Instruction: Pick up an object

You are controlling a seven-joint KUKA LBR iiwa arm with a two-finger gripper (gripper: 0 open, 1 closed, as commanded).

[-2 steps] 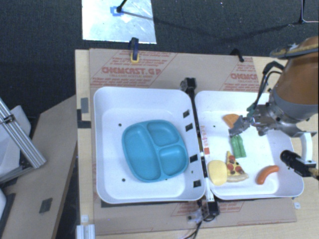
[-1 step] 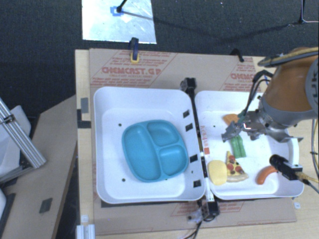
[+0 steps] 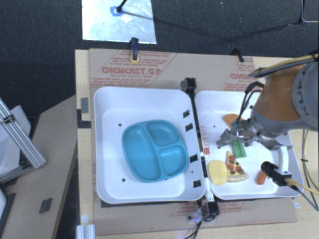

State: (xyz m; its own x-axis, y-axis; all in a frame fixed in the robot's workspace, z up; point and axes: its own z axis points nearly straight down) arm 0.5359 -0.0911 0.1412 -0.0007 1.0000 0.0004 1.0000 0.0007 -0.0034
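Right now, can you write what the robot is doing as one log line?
stage: reaching | hand: low in right bin, by green piece | pizza slice: untouched | blue divided plate: left bin

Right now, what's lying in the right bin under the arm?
In the right bin: a green piece at the gripper, pizza slice, yellow round piece, orange piece, red piece. The arm covers the bin's far right.

- I see two bins side by side: the left bin has a divided tray lying in it.
- In the right bin, a pizza slice lies beside a round piece on its left.
- A green piece lies just behind the pizza slice.
- The gripper sits over the right bin.
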